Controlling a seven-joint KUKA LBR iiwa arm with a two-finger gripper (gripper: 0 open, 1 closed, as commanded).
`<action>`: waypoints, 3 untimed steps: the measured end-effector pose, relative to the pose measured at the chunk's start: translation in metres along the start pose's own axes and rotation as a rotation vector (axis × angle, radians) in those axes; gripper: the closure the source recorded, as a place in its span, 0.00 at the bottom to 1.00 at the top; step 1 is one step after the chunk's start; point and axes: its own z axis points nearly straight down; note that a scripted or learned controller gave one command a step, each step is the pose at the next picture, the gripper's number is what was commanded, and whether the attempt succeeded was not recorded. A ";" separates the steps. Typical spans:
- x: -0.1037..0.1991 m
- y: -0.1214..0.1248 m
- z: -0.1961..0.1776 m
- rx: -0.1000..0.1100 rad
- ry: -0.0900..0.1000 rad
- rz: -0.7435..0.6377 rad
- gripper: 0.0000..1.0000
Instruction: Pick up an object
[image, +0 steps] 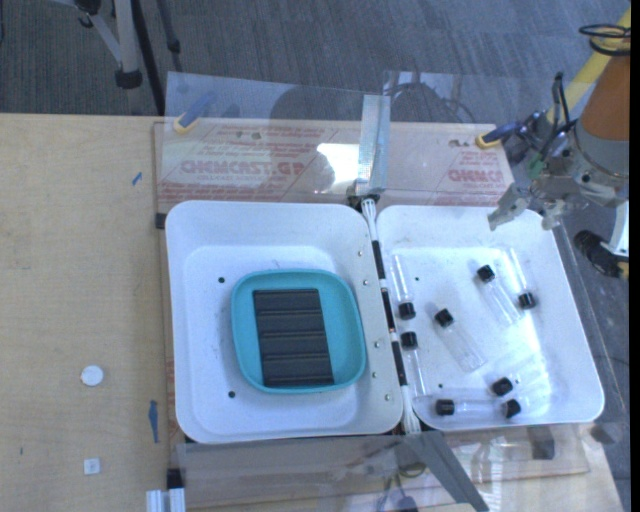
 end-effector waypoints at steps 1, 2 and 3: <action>-0.015 -0.015 0.108 -0.001 0.007 -0.072 0.00; -0.016 -0.014 0.096 -0.004 0.000 -0.073 1.00; 0.043 0.009 0.006 -0.004 -0.002 -0.078 1.00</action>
